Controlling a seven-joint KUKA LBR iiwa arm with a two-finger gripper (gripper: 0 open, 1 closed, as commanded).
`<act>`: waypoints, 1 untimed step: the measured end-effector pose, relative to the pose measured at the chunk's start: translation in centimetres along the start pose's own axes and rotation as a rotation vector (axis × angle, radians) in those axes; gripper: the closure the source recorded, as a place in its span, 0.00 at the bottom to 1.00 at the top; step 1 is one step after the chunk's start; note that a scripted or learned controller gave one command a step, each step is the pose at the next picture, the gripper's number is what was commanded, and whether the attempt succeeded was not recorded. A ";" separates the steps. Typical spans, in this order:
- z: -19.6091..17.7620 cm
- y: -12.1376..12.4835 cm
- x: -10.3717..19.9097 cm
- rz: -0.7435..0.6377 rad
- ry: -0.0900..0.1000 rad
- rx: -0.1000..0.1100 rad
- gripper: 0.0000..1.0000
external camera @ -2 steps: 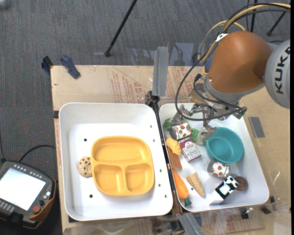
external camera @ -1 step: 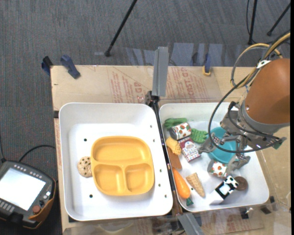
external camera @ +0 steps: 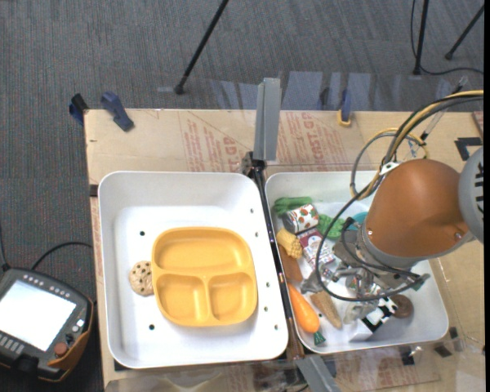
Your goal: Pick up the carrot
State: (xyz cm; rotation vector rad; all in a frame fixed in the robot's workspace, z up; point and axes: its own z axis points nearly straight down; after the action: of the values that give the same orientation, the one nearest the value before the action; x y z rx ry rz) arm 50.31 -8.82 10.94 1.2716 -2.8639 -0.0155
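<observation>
Figure. Overhead slanted view of the bench with two shallow white plastic bins side by side. The left-hand bin held a yellow three-compartment plastic tray at its centre and a round brown chocolate-chip cookie touching the tray's edge at 9 o'clock. The right-hand bin held a clutter of toy foods, among them a green leafy piece toward 11 o'clock, a small printed carton just below it, and a yellow corn cob near the left wall.

The small orange tapered toy carrot lay on the bin floor at about 7 o'clock, close to the left wall, its length running from upper left to lower right. A tan cone-shaped piece lay just beside it on the right.

The grey arm with its orange band hung over the middle of the right bin, and the two-finger gripper sat low among the clutter at the carrot's 3 o'clock, apart from it. Whether the jaws stood open or closed could not be told through the wrist hardware and cables.

Handling judgement: the carrot appeared light, rigid and smooth, hence liable to slip or roll. A hold across its thicker mid-body, fingers set crosswise to its long axis, looked soundest; the nearby wall and the tan piece left little clearance.
</observation>
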 end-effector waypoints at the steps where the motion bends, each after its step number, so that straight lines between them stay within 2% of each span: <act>1: 1.9 0.5 2.1 -0.012 -0.011 0.025 0.00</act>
State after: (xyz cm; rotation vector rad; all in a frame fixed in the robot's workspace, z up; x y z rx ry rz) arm 48.52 -9.99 9.02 1.2966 -2.8749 0.0132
